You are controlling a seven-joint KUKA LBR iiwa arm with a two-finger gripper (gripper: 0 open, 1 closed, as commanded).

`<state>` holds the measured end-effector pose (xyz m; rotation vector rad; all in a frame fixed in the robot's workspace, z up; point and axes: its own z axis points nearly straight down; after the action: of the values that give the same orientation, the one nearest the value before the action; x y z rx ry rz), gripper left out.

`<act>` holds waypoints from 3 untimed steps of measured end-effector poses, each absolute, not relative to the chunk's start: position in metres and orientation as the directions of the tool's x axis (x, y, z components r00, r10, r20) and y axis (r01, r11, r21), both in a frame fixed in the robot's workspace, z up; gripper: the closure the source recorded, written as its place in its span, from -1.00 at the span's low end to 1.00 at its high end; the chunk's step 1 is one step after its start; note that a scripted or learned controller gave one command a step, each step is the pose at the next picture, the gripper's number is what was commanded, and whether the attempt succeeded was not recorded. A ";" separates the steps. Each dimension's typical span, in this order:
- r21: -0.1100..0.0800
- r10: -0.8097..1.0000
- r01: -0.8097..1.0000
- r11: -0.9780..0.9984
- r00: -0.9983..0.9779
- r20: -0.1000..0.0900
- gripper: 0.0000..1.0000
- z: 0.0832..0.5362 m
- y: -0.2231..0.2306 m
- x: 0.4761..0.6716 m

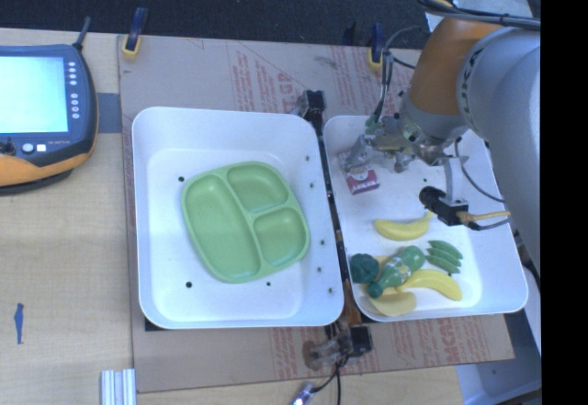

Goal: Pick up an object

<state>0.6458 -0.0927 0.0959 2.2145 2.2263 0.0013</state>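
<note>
Cardboard-topped table [230, 73] with two white bins, arm in from my right.
I see faint red print on the cardboard, too blurred to read. The jaws [356, 158] hang low in the right bin [501, 298], just over a small red-and-white box [362, 180] at its far left corner; I cannot tell whether they are apart. Toy fruit crowds the near end: bananas [402, 229], green pieces [404, 263]. Left bin [156, 302] carries a green tray [245, 220].
</note>
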 end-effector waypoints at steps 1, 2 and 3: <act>0.000 1.000 1.000 0.006 -0.006 0.001 -1.00 0.096 -0.093 0.654; -0.003 1.000 1.000 0.003 -0.003 0.000 -1.00 0.092 -0.092 0.645; -0.006 1.000 1.000 0.005 -0.005 -0.001 -1.00 0.092 -0.094 0.628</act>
<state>0.6284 -0.0940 0.0916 2.2185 2.2295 -0.0084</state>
